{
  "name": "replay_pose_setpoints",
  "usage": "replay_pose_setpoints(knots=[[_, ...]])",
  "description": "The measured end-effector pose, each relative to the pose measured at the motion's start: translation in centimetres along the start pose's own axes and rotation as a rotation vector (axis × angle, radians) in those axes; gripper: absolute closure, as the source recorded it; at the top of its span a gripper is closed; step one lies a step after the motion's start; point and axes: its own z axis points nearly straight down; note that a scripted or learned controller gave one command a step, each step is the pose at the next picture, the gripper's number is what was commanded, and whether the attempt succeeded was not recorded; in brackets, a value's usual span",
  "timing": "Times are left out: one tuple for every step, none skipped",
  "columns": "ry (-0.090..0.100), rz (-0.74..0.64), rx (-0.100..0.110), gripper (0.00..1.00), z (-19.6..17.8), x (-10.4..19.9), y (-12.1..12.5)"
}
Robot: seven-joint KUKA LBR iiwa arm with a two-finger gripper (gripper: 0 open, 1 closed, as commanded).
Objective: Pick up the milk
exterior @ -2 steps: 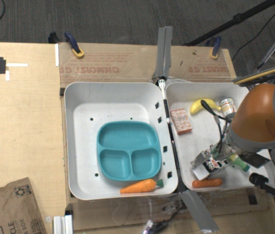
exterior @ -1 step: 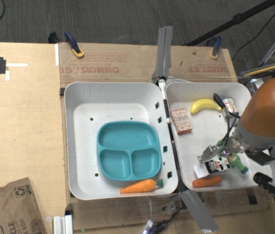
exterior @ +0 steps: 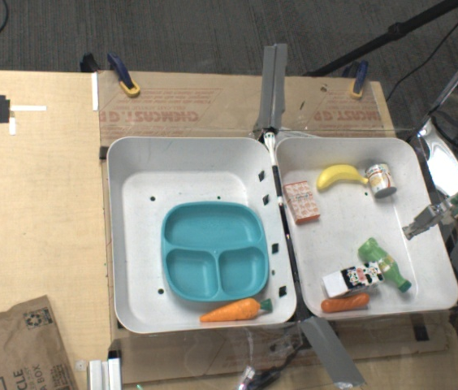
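Fig.: bench w/ two white bins side by side, seen from above at a slant. Left bin [exterior: 131, 218]: teal plate [exterior: 215, 250] w/ three compartments lies near centre; a carrot [exterior: 231, 311] rests along the near wall, just below the plate, green end to the right. Right bin [exterior: 424, 218]: milk [exterior: 353, 279], a small carton w/ black-and-white print, lies on its side in the near part, approx. mid-width. It touches or nearly touches a green bottle [exterior: 383, 264] on its right; the bottle is tilted, cap toward the near right corner. A second, smaller carrot [exterior: 345, 303] lies just below the milk, by the near wall. Farther back: red-and-white box [exterior: 301, 201] near the left wall, banana [exterior: 340, 175] beside it to the right, and a small can [exterior: 380, 179] touching the banana's right end. Gripper [exterior: 421, 224] sits at the bin's right rim, well apart from the milk; open or closed: cannot tell at this res.
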Motion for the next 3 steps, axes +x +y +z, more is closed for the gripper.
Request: replay_pose_setpoints(knots=[[0.0, -0.001, 0.002, 1.0, -0.7, -0.1, 0.1], [0.003, -0.2, 0.0, 1.0, 5.2, -1.0, -1.4], [0.002, -0.48, -0.002, 1.0, 14.8, -1.0, -1.4]])
